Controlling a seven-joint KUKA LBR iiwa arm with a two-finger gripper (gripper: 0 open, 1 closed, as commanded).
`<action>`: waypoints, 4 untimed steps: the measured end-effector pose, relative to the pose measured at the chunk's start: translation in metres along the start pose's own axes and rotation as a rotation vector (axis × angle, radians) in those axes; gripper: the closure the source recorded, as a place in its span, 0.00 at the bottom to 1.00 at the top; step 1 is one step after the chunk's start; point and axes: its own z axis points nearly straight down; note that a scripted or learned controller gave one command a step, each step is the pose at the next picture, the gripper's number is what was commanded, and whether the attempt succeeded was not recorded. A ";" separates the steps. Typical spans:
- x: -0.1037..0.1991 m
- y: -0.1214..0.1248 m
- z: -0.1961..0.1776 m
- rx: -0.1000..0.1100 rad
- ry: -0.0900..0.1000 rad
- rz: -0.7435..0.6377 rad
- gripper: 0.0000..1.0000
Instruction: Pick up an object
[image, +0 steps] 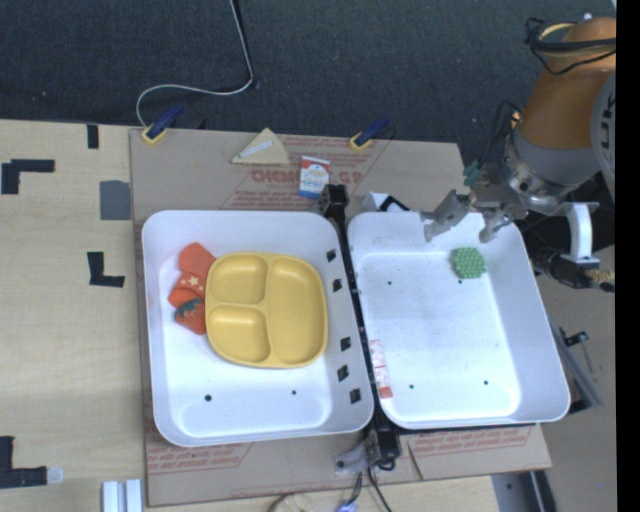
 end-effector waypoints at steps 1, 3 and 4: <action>-0.057 0.010 0.078 0.003 -0.001 0.002 0.00; -0.096 0.062 0.182 -0.004 -0.001 -0.002 0.00; -0.047 0.001 0.182 -0.003 0.000 0.000 0.00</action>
